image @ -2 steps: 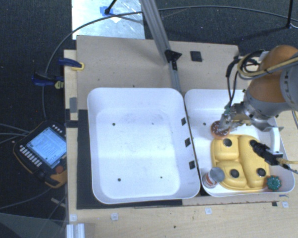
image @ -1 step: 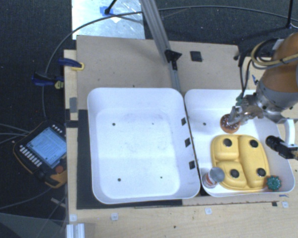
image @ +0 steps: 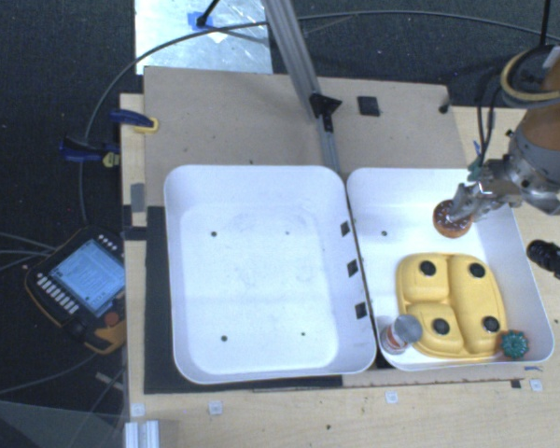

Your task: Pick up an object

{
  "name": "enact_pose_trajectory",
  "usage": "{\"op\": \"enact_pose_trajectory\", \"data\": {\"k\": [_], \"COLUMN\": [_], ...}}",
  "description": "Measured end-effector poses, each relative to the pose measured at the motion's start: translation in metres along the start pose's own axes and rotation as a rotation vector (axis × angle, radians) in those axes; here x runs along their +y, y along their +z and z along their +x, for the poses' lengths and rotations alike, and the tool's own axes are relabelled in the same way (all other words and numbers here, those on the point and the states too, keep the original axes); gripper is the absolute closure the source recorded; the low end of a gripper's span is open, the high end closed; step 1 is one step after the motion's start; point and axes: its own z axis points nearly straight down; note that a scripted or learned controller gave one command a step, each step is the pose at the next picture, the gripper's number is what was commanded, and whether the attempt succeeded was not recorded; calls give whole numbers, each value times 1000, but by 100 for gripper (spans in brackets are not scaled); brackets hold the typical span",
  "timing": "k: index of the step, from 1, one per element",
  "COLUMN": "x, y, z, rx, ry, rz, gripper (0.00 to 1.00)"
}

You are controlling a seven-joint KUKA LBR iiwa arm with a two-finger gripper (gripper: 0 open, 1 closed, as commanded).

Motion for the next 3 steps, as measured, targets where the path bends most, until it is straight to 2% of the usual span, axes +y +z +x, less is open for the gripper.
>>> {"op": "enact_pose_trajectory", "data": {"k": [1, 2, 3], "x": [2, -2, 8], "y": [-42, -28, -30], "z": [0, 55, 105], "rx": [0, 3, 3], "ry": [-3, -8, -9], "rz": [1, 6, 4], "gripper": [100, 100, 100]}}
